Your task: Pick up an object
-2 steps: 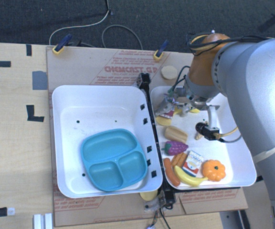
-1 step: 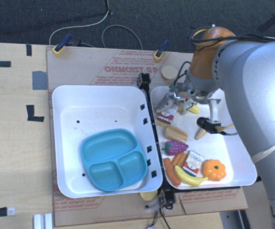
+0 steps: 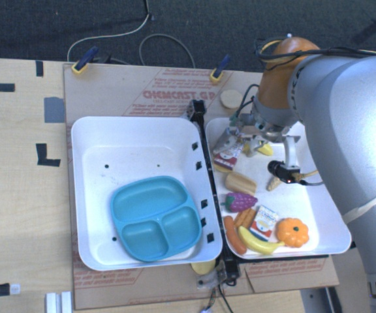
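The arm enters from 3 o'clock, and its hand point(image 3: 240, 134) hangs low over the 12 o'clock end of the right bin point(image 3: 325, 230), just above a red-and-white packet point(image 3: 226, 158). Whether its grip is wide or narrow, I cannot tell. Toward 6 o'clock lie a bread roll point(image 3: 240, 183), grapes point(image 3: 240, 201), a banana point(image 3: 258, 242) and a small pumpkin point(image 3: 292, 232) (all toy food). The left bin point(image 3: 90, 142) holds a blue tray point(image 3: 155, 217).
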Robot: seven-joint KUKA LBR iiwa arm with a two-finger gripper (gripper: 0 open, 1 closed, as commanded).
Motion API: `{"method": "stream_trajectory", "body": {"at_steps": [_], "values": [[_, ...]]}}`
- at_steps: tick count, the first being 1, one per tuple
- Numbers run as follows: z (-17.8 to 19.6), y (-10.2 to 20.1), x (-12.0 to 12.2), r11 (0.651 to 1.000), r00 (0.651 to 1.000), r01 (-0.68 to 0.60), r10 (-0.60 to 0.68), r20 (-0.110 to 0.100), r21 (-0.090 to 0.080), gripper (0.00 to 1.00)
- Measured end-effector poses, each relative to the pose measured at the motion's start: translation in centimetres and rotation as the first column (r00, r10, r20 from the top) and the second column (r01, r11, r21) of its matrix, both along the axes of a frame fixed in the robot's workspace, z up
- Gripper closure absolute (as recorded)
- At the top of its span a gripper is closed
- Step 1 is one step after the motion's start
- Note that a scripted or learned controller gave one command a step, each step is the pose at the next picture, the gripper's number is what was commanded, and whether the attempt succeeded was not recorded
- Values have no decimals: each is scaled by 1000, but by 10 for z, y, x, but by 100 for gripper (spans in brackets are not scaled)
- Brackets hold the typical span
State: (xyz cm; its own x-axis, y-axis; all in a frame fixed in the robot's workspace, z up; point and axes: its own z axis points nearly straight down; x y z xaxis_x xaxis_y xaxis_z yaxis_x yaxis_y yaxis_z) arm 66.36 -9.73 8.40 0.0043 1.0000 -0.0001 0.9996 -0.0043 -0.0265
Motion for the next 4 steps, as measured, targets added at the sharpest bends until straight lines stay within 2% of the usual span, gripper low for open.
{"method": "stream_trajectory", "body": {"at_steps": [2, 3, 4], "values": [[0, -4, 0, 1000, 1000, -2, 2, -1, 7, 0], [0, 0, 0, 1000, 1000, 0, 0, 0, 0, 0], [3, 2, -80, 1000, 1000, -3, 3, 28, -1, 0]]}}
